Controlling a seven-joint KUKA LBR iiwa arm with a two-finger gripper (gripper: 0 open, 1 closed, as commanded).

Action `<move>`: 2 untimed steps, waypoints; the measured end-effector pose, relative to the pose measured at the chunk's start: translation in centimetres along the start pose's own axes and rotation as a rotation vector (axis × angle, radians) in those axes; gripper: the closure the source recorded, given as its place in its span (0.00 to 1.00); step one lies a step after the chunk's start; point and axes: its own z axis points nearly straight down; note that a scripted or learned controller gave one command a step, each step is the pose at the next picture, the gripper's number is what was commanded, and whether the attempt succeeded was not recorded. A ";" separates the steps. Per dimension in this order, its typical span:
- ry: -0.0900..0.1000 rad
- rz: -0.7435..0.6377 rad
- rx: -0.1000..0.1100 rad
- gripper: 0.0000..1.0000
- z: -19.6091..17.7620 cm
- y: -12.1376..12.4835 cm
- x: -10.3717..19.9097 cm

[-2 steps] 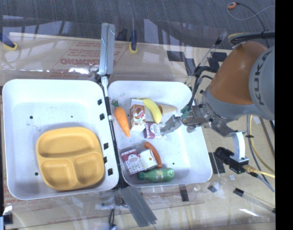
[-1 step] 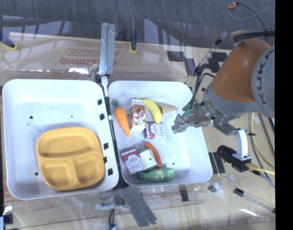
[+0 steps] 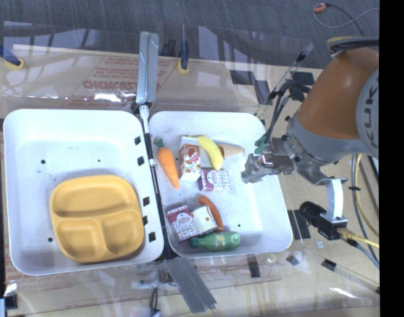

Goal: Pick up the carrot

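Observation:
An orange carrot [image 3: 167, 166] with a green top lies in the right bin [image 3: 265, 216], close to its left wall, pointing down the view. My gripper [image 3: 253, 169] hangs over the right side of the same bin, well to the right of the carrot and apart from it. A second small orange piece [image 3: 212, 211] lies lower in the bin, beside a snack pack.
The right bin also holds a banana [image 3: 210, 152], small cartons [image 3: 189, 160], a wrapped pack [image 3: 184, 224] and a green bottle [image 3: 216, 242] at the front. A yellow divided tray [image 3: 96, 216] rests in the left bin [image 3: 30, 137]. Cables lie on the bench at right.

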 end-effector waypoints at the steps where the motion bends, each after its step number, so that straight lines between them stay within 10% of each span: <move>1: 0.001 0.059 0.006 1.00 10.3 2.7 6.0; 2: -0.009 -0.128 -0.037 1.00 17.1 0.9 1.3</move>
